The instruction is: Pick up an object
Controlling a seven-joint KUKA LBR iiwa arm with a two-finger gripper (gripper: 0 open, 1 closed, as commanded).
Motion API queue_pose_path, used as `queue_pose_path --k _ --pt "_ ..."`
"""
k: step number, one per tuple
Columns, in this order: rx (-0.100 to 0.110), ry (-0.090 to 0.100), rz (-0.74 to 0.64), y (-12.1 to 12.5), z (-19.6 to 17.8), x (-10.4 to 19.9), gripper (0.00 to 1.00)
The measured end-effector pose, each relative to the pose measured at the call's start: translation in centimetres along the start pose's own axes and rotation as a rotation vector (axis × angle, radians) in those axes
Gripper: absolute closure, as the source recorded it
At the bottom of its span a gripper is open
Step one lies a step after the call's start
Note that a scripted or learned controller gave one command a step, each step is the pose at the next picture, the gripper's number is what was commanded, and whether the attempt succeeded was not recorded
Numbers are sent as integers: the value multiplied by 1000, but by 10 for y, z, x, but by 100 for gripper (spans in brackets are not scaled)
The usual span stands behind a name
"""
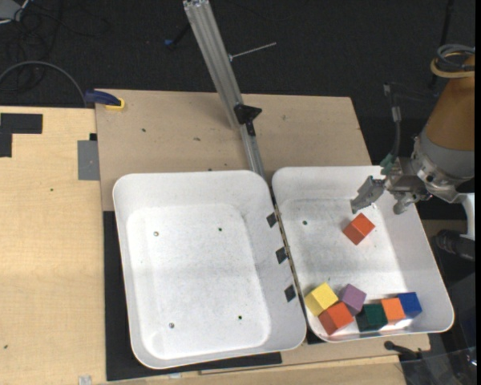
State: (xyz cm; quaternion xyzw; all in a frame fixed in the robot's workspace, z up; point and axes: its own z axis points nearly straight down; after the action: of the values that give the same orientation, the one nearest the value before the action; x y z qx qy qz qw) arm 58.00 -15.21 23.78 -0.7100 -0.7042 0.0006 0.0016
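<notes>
the arm comes in from the right, its orange band [455, 115] sitting above the grey wrist, and the gripper [382, 197] hangs over the upper right part of the right bin [433, 251]. its two fingers [368, 194] are spread apart, with nothing between them. just below and a little to the left of that nearer finger, an orange-red cube [358, 228] lies tilted on the bin floor by itself, close to the fingers, though i can't tell if anything is touching it. the other blocks are bunched along the near edge of the same bin: a yellow cube [321, 297], a purple cube [353, 296] just beside it, a red cube [335, 318] in front of those two, then a dark green cube [371, 318], an orange cube [394, 308] and a blue cube [410, 303] running off to the right, all packed close or touching. the left bin [136, 195] sits right alongside, the two rims meeting down the middle where small black clips [280, 254] show along the seam. behind the bins a slanted aluminium rail [216, 58] rises from the wooden bench [305, 131] towards the back, and a small blue and yellow clamp [106, 99] sits at the bench's far left corner.
</notes>
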Motion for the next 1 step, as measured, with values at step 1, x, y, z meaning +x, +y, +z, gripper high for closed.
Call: queue_pose_path --k 1 --pt "0 0 0 0 0 0 0"
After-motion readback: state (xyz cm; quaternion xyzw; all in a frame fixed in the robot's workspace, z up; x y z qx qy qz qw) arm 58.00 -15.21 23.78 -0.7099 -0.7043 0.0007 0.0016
